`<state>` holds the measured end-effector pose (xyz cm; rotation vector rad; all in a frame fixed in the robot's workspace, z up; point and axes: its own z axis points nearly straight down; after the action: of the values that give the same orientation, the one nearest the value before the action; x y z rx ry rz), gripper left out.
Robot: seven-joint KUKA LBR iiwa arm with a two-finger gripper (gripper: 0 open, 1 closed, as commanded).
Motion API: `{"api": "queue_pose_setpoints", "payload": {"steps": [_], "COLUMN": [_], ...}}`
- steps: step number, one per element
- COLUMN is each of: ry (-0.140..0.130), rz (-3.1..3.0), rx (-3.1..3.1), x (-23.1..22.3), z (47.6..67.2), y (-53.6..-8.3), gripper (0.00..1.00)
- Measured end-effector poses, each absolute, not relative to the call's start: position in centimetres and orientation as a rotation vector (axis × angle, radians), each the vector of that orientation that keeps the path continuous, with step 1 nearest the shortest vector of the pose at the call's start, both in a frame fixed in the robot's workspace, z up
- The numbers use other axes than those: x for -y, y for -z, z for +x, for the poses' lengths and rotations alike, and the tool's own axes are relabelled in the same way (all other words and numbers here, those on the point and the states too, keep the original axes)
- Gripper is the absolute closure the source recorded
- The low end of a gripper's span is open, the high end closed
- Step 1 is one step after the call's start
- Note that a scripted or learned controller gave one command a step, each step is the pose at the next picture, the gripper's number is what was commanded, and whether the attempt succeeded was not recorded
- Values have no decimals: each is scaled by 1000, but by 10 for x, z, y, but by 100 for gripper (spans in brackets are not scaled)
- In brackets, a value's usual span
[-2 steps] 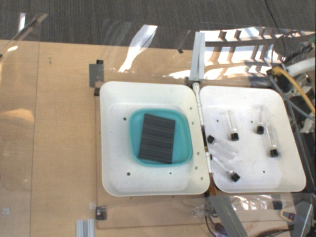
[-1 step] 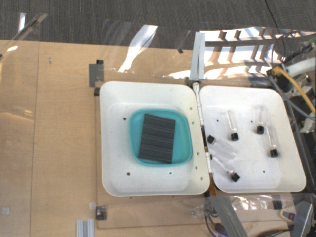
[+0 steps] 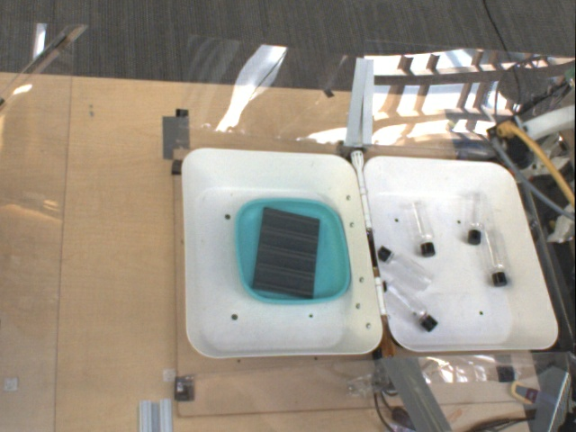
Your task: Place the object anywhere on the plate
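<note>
Light wooden bench [image 3: 99, 241] with two shallow white plastic bins sitting right on it, left bin [image 3: 207, 322] and right bin [image 3: 531, 322] touching edge to edge.

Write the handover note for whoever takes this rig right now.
Gripper: cannot be judged from the camera view.
Job's things: the teal plate sits in the left bin, with a dark ribbed block lying flat on it, inside the rim.
Right bin: several clear tubes with black caps, scattered.
Done: the block looks placed on the plate.
Left: probably nothing; confirm the block was the intended object.
</note>
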<state>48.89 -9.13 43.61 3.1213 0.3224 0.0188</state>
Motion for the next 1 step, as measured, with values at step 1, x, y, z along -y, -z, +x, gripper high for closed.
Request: {"api": "queue_pose_setpoints", "payload": {"steps": [1], "ry": [-18], "rz": [3121], "rx": [-322], "x": [92], "z": [489], "y": [-436], "gripper": [0]}}
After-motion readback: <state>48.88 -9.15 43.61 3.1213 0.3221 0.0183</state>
